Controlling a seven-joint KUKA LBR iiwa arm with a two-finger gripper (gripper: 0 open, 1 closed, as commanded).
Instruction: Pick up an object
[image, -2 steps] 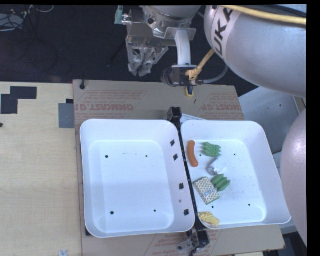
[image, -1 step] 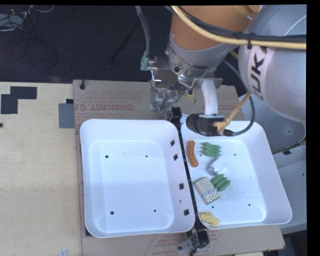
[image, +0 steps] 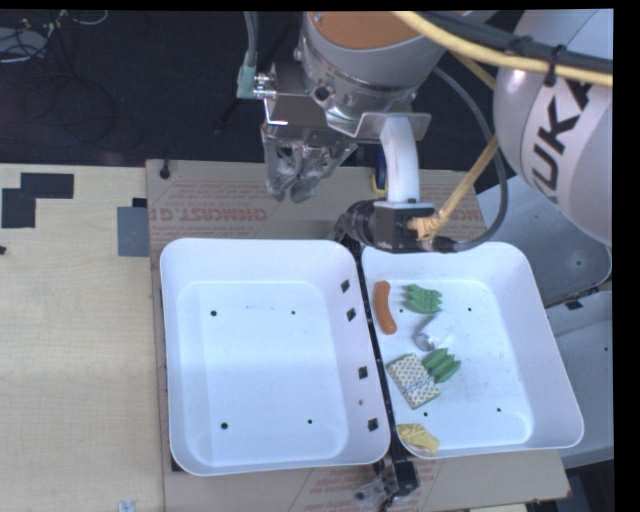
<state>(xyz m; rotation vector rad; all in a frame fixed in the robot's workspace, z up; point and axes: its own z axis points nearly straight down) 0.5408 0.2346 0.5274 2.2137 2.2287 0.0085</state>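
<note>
Yellow piece (image: 418, 437): lies at about five o'clock in the right bin (image: 520, 400), tight against the near rim; a grasp here risks the fingers striking the bin wall before they close.
Patterned block (image: 413, 380): sits just above the yellow piece, touching a green item (image: 443, 366) at its two o'clock; a descent on either one could catch both or nudge one aside.
Small grey object (image: 428, 338): near the bin's middle, too small to identify; it looks easy to miss or to slip out of a pinch.
Orange sausage (image: 384, 306): lies lengthwise at ten o'clock in the right bin, close beside the divider; being rounded, it would likely roll if gripped off-centre.
Second green item (image: 422, 298): at eleven o'clock, apart from the sausage, probably the clearest target.
Left bin (image: 190, 400): at nine o'clock of the right bin; a drop here would not count as a pick.
Gripper (image: 296, 186): hangs at twelve o'clock, above the cardboard behind the left bin, well apart from every object; nothing sits between its fingers, and whether they are spread or closed I cannot tell.
Main risk: a long travel to the right bin and a mis-aimed descent into the cluster.
</note>
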